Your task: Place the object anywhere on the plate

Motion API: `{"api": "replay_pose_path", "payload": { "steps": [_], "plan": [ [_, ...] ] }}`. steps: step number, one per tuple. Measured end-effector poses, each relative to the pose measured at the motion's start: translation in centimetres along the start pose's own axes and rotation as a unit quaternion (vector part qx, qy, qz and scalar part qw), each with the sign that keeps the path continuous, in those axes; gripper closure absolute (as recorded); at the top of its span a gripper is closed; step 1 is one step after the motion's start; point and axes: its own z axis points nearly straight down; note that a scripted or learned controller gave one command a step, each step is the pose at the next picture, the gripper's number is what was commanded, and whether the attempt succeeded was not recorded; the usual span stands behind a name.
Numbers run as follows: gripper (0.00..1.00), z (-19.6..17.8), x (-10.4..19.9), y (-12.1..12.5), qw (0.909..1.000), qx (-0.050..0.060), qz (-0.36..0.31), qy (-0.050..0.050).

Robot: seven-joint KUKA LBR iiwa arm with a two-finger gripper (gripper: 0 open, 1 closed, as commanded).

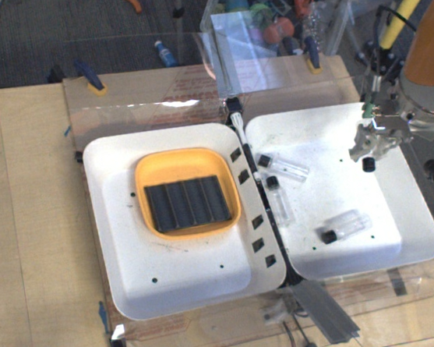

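Note:
An orange plate (pixel 148 172) sits in the left bin (pixel 128 282). A dark ridged block (pixel 188 203) lies flat on the plate and covers most of its floor. In the right bin (pixel 411 223) lie three clear vials with black caps: one (pixel 283 168) near the divider, one (pixel 278 202) just below it, one (pixel 344 226) toward the front. My gripper (pixel 369 150) hangs over the right bin's far right side, well away from the plate. A small black piece (pixel 368 163) shows at its lower tip; whether that is a vial cap I cannot tell.
A raised divider with black clips (pixel 254 203) separates the two bins. A clear box of colourful toys (pixel 282 3) stands behind the bins. The arm's orange band and cables (pixel 422 49) crowd the right edge. Bare wooden bench (pixel 28 231) lies to the left.

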Motion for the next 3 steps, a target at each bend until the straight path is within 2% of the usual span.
{"api": "replay_pose_path", "payload": {
  "steps": [1,2,3],
  "plan": [
    [1.0,0.5,1.8,6.8,0.9973,-0.002,-0.073,0.0],
    [1.0,0.1,4.8,7.0,0.9763,-0.001,-0.217,0.0],
    [1.0,-3.9,7.2,6.8,0.9478,-0.004,-0.319,-0.001]
  ]
}}
